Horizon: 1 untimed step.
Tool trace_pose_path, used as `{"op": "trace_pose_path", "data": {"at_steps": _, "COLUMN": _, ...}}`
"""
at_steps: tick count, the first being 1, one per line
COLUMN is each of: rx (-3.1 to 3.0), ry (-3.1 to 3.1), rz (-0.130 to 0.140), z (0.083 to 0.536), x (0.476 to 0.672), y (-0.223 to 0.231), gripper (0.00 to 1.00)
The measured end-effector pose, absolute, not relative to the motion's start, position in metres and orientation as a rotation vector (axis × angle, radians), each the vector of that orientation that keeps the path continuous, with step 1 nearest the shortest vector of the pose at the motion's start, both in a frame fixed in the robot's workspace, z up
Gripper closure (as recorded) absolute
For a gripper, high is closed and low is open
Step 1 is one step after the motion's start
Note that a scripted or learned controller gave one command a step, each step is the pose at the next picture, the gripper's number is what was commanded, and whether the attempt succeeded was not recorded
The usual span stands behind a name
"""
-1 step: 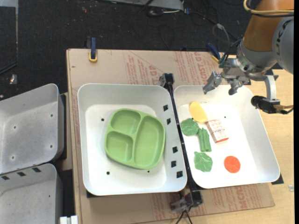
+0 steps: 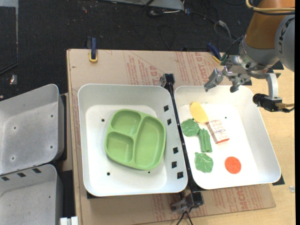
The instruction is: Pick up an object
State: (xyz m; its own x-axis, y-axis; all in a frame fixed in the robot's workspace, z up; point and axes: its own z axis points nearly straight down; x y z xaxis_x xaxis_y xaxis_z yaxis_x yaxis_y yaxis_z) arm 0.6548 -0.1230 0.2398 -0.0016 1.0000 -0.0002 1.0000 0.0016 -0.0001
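Over the far edge of the right bin (image 2: 262, 139) I have the gripper (image 2: 226, 80) hanging with its two fingers spread apart and nothing between them. It sits above the bin's back rim, well short of anything I could lift.

All the candidates lie in that same bin: a yellow piece (image 2: 198, 111) nearest the gripper, a small white and red carton (image 2: 218, 131) just beside it, three green pieces running down the left side (a leaf shape (image 2: 190, 127), a long stalk (image 2: 205, 140), another leaf (image 2: 204, 162)), and an orange disc (image 2: 233, 165) near the front, standing apart from the rest. The left bin (image 2: 89, 125) carries a green divided plate (image 2: 136, 138), which I judge too wide for these fingers.

My pick would be the orange disc or the yellow piece. The disc has free space all round, so the fingers can come down either side without nudging a neighbour. The yellow piece is closer, but the carton and the leaf crowd it; there I would turn the wrist so the fingers straddle its narrow width. Either way, I want to centre first, descend straight, and close only once low in the bin.
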Motion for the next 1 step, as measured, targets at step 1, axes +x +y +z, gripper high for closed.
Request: {"op": "trace_pose_path", "data": {"at_steps": 1, "rx": 2.223, "ry": 2.222, "rz": -0.004, "z": 0.1945, "x": 0.6585, "y": -0.1279, "gripper": 0.00}}
